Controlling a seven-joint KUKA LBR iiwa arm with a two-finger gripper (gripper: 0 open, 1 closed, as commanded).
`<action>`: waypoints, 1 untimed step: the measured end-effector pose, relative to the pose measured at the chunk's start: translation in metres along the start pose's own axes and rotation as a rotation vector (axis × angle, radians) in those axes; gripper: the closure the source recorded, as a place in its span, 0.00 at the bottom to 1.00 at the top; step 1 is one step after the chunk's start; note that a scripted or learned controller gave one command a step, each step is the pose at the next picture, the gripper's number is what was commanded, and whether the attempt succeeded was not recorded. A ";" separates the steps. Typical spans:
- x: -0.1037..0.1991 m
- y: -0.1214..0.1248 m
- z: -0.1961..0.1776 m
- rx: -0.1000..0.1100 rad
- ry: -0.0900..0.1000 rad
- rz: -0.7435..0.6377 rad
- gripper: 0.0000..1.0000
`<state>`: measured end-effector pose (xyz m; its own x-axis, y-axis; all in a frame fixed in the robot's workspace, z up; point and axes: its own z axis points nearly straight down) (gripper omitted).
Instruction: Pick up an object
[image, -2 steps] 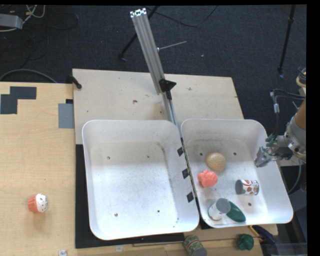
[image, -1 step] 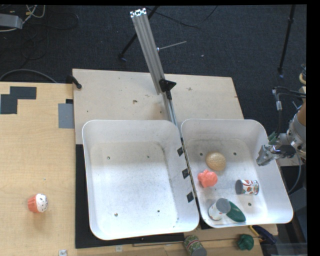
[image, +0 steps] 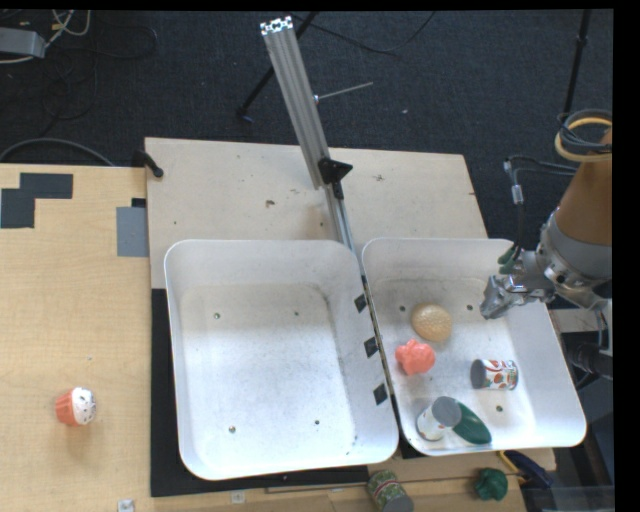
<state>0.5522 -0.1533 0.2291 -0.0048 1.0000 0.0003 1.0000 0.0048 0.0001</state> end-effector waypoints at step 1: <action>0.043 0.011 0.006 0.003 0.002 0.001 1.00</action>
<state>0.5626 -0.1099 0.2230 -0.0037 1.0000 0.0023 1.0000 0.0037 -0.0034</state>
